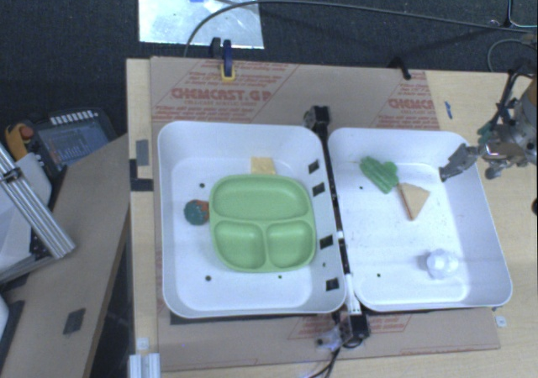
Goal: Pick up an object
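Now, several candidates lie in the two bins. In the right white bin (483,225) a green cactus-shaped toy (379,173) touches a tan wedge-shaped block (414,198), and a small white lumpy ball (440,263) sits near the front wall. The left white bin (172,200) holds a green plastic three-compartment plate (261,221), a yellow square block (263,165) just behind it and a small teal round object (196,212) at its left. The gripper (456,163) hangs at the right bin's far rim, carrying nothing.
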`<state>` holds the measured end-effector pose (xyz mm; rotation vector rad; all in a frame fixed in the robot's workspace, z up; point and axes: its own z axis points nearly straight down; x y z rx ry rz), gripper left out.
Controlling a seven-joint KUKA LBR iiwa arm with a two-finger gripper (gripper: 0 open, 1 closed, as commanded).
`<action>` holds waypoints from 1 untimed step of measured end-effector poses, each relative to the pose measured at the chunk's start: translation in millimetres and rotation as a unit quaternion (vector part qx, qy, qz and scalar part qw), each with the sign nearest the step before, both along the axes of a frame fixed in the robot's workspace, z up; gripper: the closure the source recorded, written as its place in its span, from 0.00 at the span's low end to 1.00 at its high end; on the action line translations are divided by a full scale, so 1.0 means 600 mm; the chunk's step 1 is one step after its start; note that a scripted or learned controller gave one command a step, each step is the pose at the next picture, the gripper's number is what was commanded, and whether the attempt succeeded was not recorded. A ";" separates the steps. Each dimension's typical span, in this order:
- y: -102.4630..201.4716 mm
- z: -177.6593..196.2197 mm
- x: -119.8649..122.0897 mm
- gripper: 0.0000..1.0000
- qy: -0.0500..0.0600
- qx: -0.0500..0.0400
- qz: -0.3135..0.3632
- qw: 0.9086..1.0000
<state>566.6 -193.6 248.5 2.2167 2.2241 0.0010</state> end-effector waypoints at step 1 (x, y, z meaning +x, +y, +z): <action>0.002 -0.083 -0.017 0.00 0.002 0.001 -0.001 1.000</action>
